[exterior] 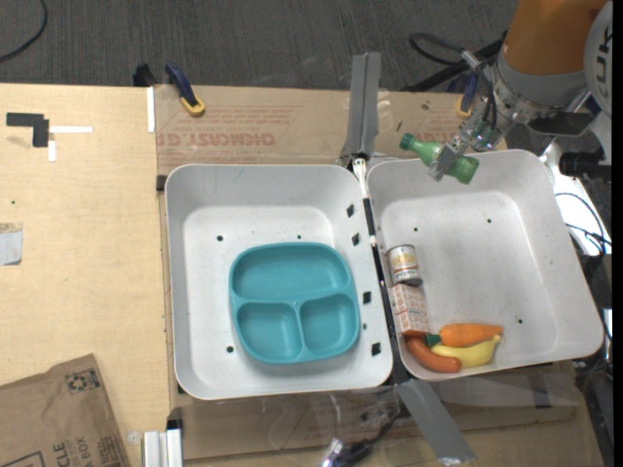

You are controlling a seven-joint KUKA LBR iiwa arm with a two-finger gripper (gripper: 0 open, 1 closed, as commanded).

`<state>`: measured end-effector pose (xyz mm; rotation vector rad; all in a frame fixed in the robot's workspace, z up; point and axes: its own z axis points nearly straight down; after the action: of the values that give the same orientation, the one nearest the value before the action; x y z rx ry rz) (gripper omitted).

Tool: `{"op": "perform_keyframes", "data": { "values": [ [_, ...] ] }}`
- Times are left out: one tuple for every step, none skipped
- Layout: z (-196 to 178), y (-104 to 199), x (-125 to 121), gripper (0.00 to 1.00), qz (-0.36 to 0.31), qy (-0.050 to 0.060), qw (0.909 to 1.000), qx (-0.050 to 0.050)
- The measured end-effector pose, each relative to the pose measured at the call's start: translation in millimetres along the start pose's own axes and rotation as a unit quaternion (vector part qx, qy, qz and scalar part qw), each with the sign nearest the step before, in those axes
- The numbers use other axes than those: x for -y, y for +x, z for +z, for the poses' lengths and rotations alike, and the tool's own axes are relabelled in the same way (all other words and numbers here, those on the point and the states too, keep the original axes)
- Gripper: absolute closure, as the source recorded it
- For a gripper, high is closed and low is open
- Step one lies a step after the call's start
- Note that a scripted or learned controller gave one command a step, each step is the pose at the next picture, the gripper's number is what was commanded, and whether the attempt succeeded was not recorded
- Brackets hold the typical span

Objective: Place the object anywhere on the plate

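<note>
A teal three-compartment plate (292, 302) lies in the left white bin (195, 261), with nothing on it. A green bottle (419, 147) hangs tilted over the back edge of the right bin (545, 261), its neck pointing left. My gripper (451, 158) reaches down from the orange-banded wrist at the upper right. It is shut on the bottle's middle, and the green body shows on both sides of the fingers. The bottle is well to the right of the plate and behind it.
In the right bin a small can (403, 264) and a printed packet (411, 306) lie along the left wall. An orange carrot (469, 335), a yellow banana (479, 352) and a red sausage-like piece (428, 356) lie at the front. A metal divider (362, 115) stands between the bins.
</note>
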<state>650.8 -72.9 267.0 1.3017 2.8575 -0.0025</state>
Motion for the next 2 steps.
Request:
{"op": "perform_keyframes", "data": {
  "values": [
    [76,63,-22,1.00,-0.057,0.000,0.9984,-0.001],
    [-14,6,-8,1.00,-0.045,-0.001,0.9990,0.001]
  ]
}}
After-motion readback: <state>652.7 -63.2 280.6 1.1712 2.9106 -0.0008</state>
